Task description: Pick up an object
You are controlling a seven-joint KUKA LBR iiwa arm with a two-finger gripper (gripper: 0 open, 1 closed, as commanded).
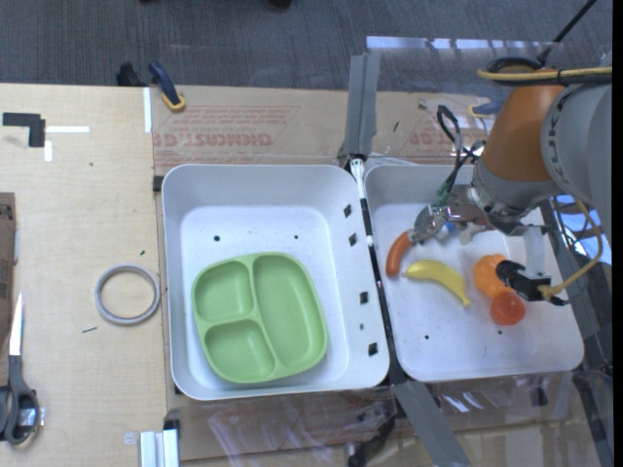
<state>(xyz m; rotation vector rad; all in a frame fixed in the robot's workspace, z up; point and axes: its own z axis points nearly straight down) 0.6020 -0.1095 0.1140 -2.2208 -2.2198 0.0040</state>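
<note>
The claw (428,228), its grip state impossible to tell, is hovering just above the banana (438,278), with nothing visibly lifted yet.

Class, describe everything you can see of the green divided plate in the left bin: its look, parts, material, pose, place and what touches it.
The light green divided plate looks like matte plastic, rounded-square with soft corners and a raised rim. Ridges split it into three compartments: one long one on the camera view's right, two smaller ones on the left. All three hold nothing. It lies flat, right way up, slightly rotated, in the lower half of the left shallow white bin, resting on the bin's floor. Nothing else touches it.
</note>
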